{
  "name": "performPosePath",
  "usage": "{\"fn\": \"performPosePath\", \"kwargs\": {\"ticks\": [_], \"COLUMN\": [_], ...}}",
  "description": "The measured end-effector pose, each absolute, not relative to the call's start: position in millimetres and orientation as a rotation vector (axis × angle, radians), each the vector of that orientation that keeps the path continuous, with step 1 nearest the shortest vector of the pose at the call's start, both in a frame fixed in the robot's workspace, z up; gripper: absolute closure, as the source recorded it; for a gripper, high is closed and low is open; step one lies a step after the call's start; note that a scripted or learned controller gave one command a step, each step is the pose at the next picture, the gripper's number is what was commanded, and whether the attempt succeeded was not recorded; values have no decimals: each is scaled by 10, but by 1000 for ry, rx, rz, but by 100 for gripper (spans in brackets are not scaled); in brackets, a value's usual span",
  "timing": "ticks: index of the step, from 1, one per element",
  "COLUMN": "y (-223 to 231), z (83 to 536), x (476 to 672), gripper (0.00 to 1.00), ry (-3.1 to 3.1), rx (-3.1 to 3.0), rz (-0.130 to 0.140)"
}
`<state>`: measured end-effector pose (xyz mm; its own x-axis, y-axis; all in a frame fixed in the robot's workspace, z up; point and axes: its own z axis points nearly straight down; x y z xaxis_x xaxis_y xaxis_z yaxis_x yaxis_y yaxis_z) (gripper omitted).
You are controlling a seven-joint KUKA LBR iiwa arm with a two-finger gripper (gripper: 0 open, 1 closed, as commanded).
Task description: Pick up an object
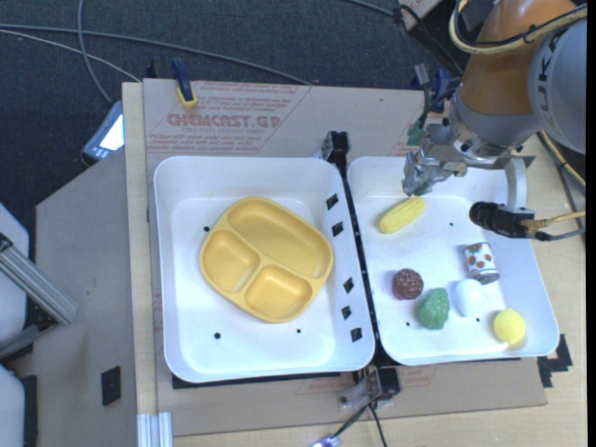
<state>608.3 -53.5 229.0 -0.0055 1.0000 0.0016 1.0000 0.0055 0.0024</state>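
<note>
Arm: we see it reach in from the right, wrist pointing down.
End effector: just above the corn; we cannot tell its state.

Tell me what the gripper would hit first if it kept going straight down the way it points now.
Most likely the corn cob: the gripper hangs just above its upper right end in the right bin. Depth is hard to judge, so it might only graze it.

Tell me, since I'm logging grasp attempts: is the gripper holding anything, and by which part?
Nothing is visibly held. The gripper hovers just above the yellow toy corn cob, which lies on the right white bin.
</note>
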Motion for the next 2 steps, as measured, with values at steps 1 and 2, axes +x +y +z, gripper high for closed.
{"fn": "performPosePath", "kwargs": {"ticks": [1,2], "y": [-75,536], "z": [2230,2166], "x": [6080,6092], "gripper": [100,100], "ry": [2229,2231], "rx": [2218,2216], "rz": [0,1]}}
